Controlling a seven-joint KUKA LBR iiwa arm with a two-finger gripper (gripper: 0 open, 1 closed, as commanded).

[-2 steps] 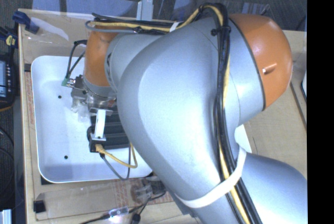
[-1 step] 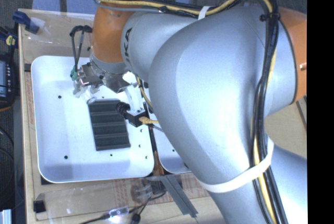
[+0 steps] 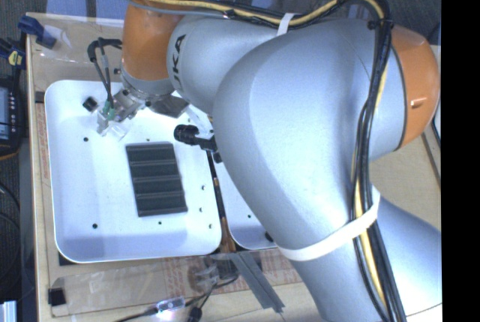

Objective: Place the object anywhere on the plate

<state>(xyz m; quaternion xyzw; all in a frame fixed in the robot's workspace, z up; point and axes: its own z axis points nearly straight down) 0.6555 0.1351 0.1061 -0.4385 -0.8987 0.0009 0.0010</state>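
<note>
Arm [image 3: 300, 125] reaches in from the right and blocks most of the right bin [image 3: 244, 234]; orange wrist band [image 3: 146, 43] sits over the far edge of the left bin [image 3: 75, 238]. Claw [image 3: 111, 114] hangs low over the far-left part of that bin, at or just above the floor. Its tip is small and blurred, with something pale and translucent at it; cannot tell whether that is the claw itself or an object, nor whether the claw is released or clenched. A dark ribbed rectangular piece [image 3: 156, 178] lies flat in the middle of the left bin, near the claw but apart from it; this is probably either the plate or the object, not certain which. A small dark item [image 3: 89, 103] sits on the bin floor just beside the claw. Judgement: the step in hand looks like the pick or the approach to it, with nothing confirmed as placed. The next move calls for a secure hold, a clean lift clear of the bin floor, then a short carry over the target and a gentle release. Cables and clutter lie on the worktop [image 3: 112, 290] at the near edge.
</note>
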